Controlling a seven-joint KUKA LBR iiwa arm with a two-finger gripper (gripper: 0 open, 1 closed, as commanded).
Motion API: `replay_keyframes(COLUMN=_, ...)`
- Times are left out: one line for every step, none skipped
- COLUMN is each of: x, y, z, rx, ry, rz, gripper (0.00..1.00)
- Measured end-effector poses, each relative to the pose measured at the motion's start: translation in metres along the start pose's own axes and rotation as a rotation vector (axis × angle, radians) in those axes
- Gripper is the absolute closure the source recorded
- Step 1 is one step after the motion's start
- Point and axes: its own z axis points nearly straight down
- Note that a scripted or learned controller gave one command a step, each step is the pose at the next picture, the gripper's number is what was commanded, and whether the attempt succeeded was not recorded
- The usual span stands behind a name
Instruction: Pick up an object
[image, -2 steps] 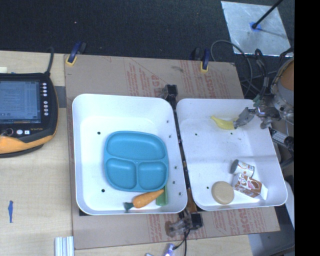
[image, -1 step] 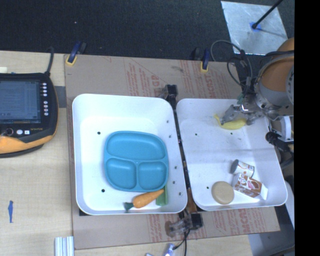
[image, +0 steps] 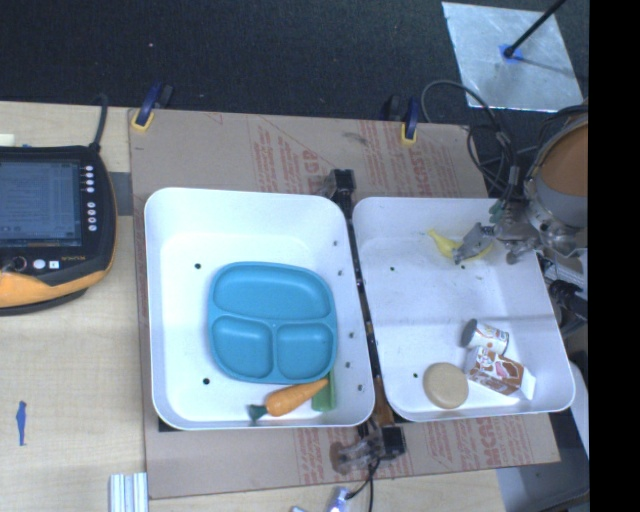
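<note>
One small yellow object (image: 441, 241), banana-like and curved, lies near the back of the right bin (image: 420, 330). It sits just to the camera's left of the gripper (image: 488, 238), close enough that the nearest metal finger seems almost to touch it. Its long axis runs roughly from back-left to front-right, slanting toward the gripper. The gripper hangs low over the bin's back right corner with its fingers spread apart and nothing between them. Behind it rises the grey arm with its orange band (image: 565, 165), reaching in from the right.

Nearer the front of the same bin rest a round tan disc (image: 445, 386), smooth like a biscuit or bun, and beside it a crinkled printed packet (image: 495, 365) in red and white. These are well apart from the gripper.

The left bin (image: 175, 300) holds a glossy blue divided plate (image: 271, 320) and, at its front, an orange toy carrot (image: 293, 398) with a green block (image: 323, 396) touching it. Both bins are shallow smooth white plastic on a cardboard-covered bench (image: 250, 150).
</note>
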Motion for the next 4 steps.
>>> replay_keyframes(x=0.022, y=0.036, z=0.034, rx=0.0, ry=0.0, rz=-0.001, gripper=0.0)
replay_keyframes(x=-0.001, y=-0.043, z=-0.021, rx=0.0, ry=-0.001, rz=0.001, gripper=0.0)
replay_keyframes(x=0.045, y=0.011, z=0.012, rx=0.001, ry=-0.001, rz=-0.003, gripper=0.0)
replay_keyframes(x=0.016, y=0.036, z=0.026, rx=0.0, ry=0.0, rz=0.001, gripper=0.0)
